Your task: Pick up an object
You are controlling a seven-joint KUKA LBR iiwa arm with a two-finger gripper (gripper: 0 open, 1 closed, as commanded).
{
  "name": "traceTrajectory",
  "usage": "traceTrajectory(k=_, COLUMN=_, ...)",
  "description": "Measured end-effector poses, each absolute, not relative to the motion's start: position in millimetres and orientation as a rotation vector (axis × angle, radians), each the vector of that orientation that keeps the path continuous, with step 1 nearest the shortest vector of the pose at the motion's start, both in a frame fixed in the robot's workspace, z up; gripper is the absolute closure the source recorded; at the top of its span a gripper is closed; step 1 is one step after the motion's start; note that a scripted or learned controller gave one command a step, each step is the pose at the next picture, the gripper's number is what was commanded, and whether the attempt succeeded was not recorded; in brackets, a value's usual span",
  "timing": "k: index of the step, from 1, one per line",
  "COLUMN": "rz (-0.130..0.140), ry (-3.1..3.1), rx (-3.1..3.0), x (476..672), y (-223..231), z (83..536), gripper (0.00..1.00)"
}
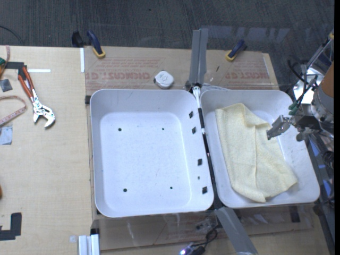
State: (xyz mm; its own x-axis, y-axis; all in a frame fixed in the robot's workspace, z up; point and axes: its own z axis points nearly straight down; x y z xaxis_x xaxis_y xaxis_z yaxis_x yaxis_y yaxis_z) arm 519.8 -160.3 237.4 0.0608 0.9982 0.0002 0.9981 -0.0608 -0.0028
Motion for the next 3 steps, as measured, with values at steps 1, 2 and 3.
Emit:
traceTrajectory(k=1, rz=0.005, ry=-1.780, rx=-2.588, x=581.4, y=-158.9, z=217.1, gripper=0.00)
traceTrajectory(k=2, rz=0.005, ry=-1.631, rx=-2.683, x=526.9, y=-190.9, z=151.1, gripper=0.00)
traceTrajectory(k=3, rz=0.002, ry=-1.875, rx=-2.521, x=590.9, y=-153.7, z=113.6, gripper=0.00)
